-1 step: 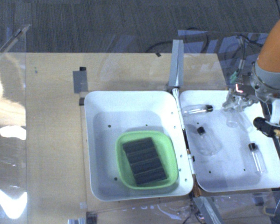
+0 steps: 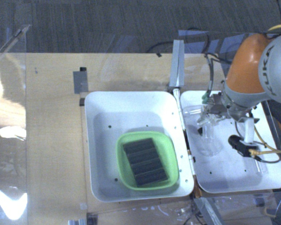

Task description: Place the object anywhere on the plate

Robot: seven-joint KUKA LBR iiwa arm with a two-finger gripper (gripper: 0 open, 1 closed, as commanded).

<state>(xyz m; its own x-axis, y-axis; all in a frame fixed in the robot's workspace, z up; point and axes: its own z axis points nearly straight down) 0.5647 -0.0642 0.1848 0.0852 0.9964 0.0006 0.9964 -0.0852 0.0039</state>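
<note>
A dark ridged object (image 2: 144,161) was seen already resting on the green plate (image 2: 123,152). The gripper (image 2: 208,121) was held well right of the plate; its state could not be told. Withdrawal was judged next.

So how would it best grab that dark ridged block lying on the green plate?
Probably from straight above, pinching the dark block across its narrower width. It lies flat on the green plate, its long sides exposed; the plate's raised rim would likely hinder any approach from the side.
</note>
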